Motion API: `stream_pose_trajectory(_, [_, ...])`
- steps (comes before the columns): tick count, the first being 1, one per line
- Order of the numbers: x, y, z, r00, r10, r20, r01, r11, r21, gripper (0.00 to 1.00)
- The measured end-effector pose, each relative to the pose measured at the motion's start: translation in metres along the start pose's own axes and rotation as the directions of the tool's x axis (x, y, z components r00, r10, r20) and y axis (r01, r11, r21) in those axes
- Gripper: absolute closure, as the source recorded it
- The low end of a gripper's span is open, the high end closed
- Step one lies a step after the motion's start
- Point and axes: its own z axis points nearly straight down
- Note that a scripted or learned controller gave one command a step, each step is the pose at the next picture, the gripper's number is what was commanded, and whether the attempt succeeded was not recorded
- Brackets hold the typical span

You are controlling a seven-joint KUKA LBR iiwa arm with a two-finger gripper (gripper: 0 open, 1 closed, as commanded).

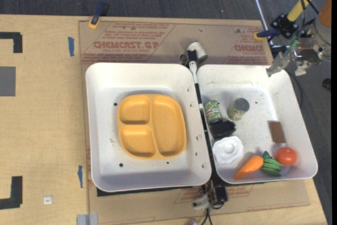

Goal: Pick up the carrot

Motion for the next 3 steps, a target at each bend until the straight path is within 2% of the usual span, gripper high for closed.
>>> stream_pose_trajectory(1, [0.073,-0.064,0.073,0.974,0.226,-0.002,-0.226,0.974,0.002,0.0])
stream_pose_trajectory(2, [0.073,-0.063,0.062,0.974,0.226,-0.002,-0.226,0.974,0.0,1.0])
stream_pose_trajectory(3, [0.053,-0.139,-0.047,0.939,0.344,0.0,-0.344,0.939,0.001,1.0])
